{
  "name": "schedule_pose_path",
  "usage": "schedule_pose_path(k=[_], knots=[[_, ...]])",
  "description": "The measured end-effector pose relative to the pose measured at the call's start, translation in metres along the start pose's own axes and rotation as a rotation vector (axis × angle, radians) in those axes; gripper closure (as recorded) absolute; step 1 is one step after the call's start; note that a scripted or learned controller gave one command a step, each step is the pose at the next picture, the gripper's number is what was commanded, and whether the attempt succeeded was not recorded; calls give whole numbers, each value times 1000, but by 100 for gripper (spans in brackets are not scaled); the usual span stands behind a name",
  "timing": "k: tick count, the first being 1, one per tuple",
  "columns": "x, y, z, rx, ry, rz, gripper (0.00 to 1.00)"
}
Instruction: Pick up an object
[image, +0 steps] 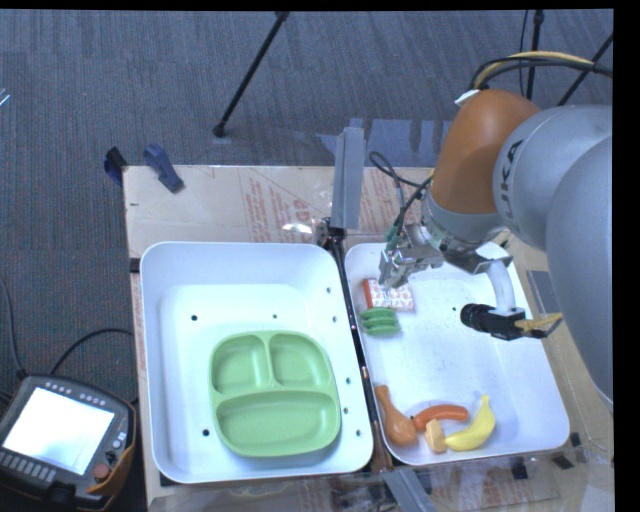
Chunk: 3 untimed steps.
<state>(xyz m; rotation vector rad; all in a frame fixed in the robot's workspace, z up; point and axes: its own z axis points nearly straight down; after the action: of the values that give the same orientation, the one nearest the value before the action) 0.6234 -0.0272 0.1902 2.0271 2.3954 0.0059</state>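
While the tool (396, 268) hangs low over the far left corner of the right bin (540, 385), just above a small red-and-white packet (388, 296), whether it is clenched or released cannot be told. A ribbed green piece (380, 321) lies touching the packet's near edge. To do this step well, I judge the descent should centre on the flat packet and stay off the bin wall beside it. Along the near wall lie a yellow banana (476, 428), an orange-red sausage shape (441, 412) and an orange drumstick shape (395, 418), all smooth, rounded plastic. A matte green divided plate (274, 392) sits in the left bin (170, 280).
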Motion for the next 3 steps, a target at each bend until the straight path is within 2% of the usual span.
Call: schedule_pose_path(k=[1,2,3], knots=[[21,-51,-59,8,-1,183,100],[22,-51,-57,11,-1,181,0],[22,-51,-65,16,-1,180,100]])
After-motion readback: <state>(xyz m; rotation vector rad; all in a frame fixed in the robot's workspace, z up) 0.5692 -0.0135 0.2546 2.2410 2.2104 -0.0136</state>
